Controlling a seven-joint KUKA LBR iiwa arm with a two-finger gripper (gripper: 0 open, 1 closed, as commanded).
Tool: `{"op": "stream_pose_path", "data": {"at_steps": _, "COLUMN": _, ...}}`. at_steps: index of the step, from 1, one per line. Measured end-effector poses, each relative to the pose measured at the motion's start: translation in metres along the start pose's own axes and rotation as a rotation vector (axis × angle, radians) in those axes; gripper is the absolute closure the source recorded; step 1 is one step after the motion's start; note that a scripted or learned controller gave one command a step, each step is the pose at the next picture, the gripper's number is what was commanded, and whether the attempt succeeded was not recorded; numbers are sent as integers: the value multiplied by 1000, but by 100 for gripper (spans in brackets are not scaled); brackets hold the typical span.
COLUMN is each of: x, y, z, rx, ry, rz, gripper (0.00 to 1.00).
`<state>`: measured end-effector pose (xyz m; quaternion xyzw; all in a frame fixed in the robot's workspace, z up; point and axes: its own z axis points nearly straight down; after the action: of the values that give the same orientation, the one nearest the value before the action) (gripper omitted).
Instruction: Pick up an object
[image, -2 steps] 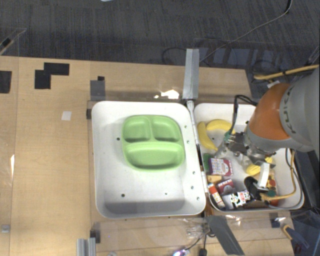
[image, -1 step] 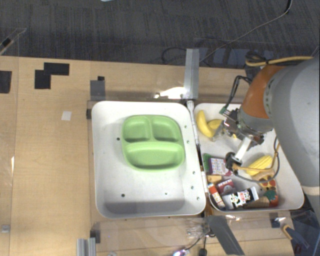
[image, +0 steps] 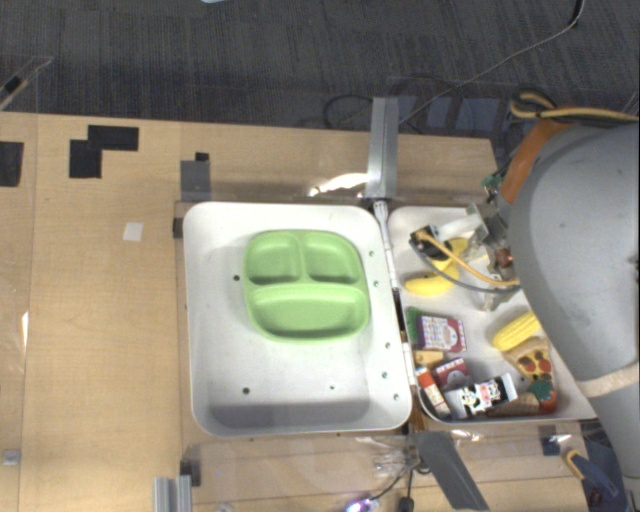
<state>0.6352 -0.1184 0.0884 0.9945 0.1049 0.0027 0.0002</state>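
My gripper (image: 492, 248) hangs over the back part of the right bin (image: 400, 262), reaching in from the right under the big grey arm. Just to its left, a yellow banana-shaped toy (image: 430, 287) lies on the bin floor. In front of the gripper lies a yellow corn cob (image: 517, 329). A purple and red packet (image: 440, 332) sits near the bin's middle. Nothing shows as held by the gripper.
The left bin (image: 210, 330) holds a green divided plate (image: 304, 283). Several small toys and a brown piece crowd the right bin's front edge (image: 480, 396). The grey arm covers the right bin's right side.
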Motion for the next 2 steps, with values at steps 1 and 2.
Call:
{"op": "stream_pose_path", "data": {"at_steps": 1, "x": 44, "y": -86, "z": -98, "rx": 3, "ry": 0, "rz": 3, "gripper": 0}}
{"op": "stream_pose_path", "data": {"at_steps": 2, "x": -46, "y": -92, "z": -96, "rx": 3, "ry": -5, "rz": -135, "gripper": 0}}
